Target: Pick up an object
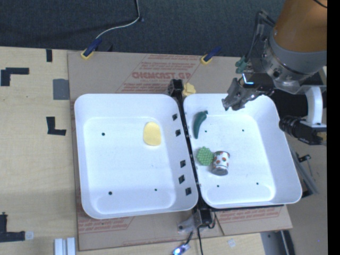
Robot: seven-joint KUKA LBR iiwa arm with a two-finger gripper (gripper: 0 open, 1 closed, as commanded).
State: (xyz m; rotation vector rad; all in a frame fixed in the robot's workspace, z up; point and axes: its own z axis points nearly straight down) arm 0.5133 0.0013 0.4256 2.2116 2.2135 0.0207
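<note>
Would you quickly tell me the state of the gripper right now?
Gripper: cannot be told; it hangs over the right white bin, with nothing seen between its tips.

- 2 white bins [127, 206] look like smooth, slightly glossy plastic.
- Beneath the bins, a brown cardboard sheet [154, 73] looks matt.
- Behind the cardboard, dark fabric-like backing [64, 9] appears rough.

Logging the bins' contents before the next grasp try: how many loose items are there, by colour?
Yellow: 1, the yellow piece in the left bin
Green: 2, the green pepper and the green knobbly ball
Multicoloured: 1, the small can
Total: 4
</note>
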